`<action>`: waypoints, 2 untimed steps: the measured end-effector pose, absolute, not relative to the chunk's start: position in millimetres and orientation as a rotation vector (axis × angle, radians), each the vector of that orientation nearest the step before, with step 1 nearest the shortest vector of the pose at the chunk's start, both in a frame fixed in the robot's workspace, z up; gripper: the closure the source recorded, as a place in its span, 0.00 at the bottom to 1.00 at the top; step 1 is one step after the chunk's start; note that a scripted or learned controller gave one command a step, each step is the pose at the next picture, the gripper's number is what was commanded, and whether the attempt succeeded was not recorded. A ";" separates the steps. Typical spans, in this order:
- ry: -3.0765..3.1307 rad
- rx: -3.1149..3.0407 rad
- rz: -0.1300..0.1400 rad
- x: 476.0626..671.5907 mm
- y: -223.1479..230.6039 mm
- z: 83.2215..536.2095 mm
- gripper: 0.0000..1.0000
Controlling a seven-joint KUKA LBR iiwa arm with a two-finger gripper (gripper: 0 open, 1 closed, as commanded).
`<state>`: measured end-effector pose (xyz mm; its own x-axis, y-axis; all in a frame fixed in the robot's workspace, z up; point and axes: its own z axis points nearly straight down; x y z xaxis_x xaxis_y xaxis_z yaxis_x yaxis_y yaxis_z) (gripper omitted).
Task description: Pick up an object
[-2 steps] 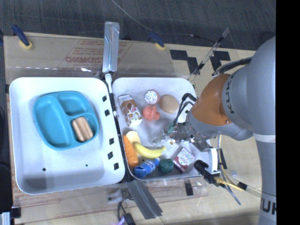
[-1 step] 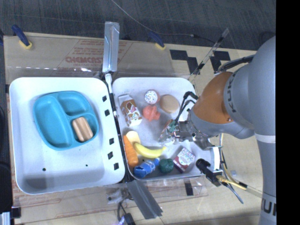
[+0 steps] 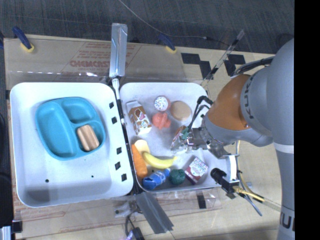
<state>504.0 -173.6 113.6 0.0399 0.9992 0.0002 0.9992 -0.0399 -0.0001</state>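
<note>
My gripper (image 3: 181, 138) is down inside the right bin (image 3: 192, 90), near its middle right. It hangs just below a tan round bun (image 3: 181, 110) and right of a red lumpy object (image 3: 161, 120). Close by lie a small patterned ball (image 3: 160, 103), a brown and white carton (image 3: 139, 117), a yellow banana (image 3: 157, 160) and an orange carrot (image 3: 139, 165). A blue object (image 3: 154, 180), a dark green one (image 3: 176, 176) and a red packet (image 3: 196, 169) line the near wall. The arm's wrist hides what is under the gripper.
The left bin (image 3: 30, 184) holds a blue divided plate (image 3: 60, 124) with a brown sausage-like piece (image 3: 88, 137) in its lower right compartment. A metal divider (image 3: 118, 54) stands between the bins at the back. The grey and orange arm (image 3: 235, 109) covers the right bin's right side.
</note>
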 end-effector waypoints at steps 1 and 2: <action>-2.178 -2.265 0.000 504.0 -173.6 113.6 0.00; -2.277 -2.161 0.002 580.4 -189.6 93.5 0.00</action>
